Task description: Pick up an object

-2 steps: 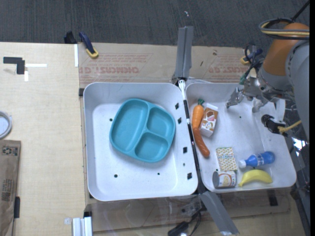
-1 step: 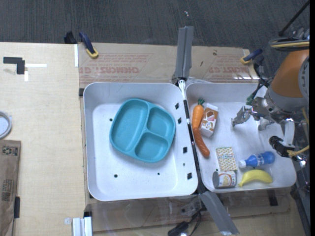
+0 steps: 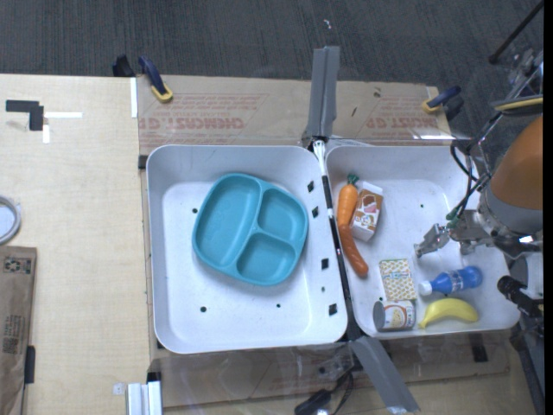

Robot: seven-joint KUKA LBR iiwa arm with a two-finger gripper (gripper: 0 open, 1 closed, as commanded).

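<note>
My gripper [image 3: 429, 240] hangs over the right bin [image 3: 432, 169], near its right middle, open, with only bare bin floor between its fingers. Just below it lies a blue bottle [image 3: 453, 281] on its side, and under that a yellow banana [image 3: 449, 312]. Left of the gripper are a small orange-and-white carton [image 3: 367, 213], a carrot [image 3: 346, 204] and a brown sausage [image 3: 353, 253] along the bin's left wall. A patterned cracker box [image 3: 397, 279] and a small can [image 3: 394, 316] sit at the front.
The left bin [image 3: 173, 258] holds a blue divided plate [image 3: 251, 228]. A grey bar [image 3: 324, 93] runs up between the bins at the back. The arm's orange band [image 3: 525, 175] and cables crowd the right bin's right edge.
</note>
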